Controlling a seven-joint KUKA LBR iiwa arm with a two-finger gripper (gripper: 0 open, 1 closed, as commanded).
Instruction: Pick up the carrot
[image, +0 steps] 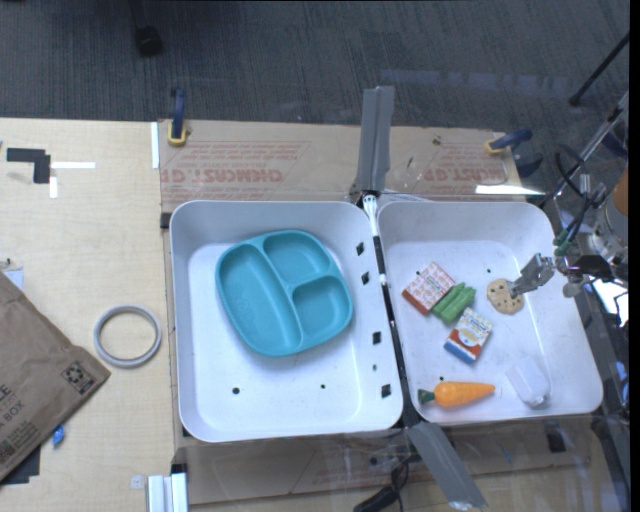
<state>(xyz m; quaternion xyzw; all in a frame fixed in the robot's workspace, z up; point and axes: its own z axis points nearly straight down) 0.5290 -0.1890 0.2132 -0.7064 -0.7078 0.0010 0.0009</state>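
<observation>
Bench top is light wood (80, 260) on the left, cardboard sheet (260, 165) under the two white bins. Dark grey carpet floor (300, 50) runs across the top. Two clamps pin the cardboard: one at 11 o'clock (177, 125), one at 1 o'clock (510, 142). Roll of tape (127, 334) lies on the wood at 9 o'clock; brown cardboard box (35, 385) at 8 o'clock, cut off by the frame edge.

Left bin (200, 400) holds a teal divided plate (285, 292), three compartments.

Right bin (570, 395): carrot (458, 394) lies flat near the front wall, at 5 o'clock in that bin, green end pointing to the divider. Above it a small red-and-white packet (468, 337), a green item (454, 302) touching a pink-and-white packet (430, 287), and a cookie (506, 296). Clear, pale object (528, 383) just right of the carrot, hard to identify.

My claw (527, 277) sits at 3 o'clock, over the right bin's right side, just beside the cookie, well apart from the carrot. Too small and blurred to resolve; can't tell its state. Nothing visibly in it. My arm is mostly cut off at the right edge, among cables.
</observation>
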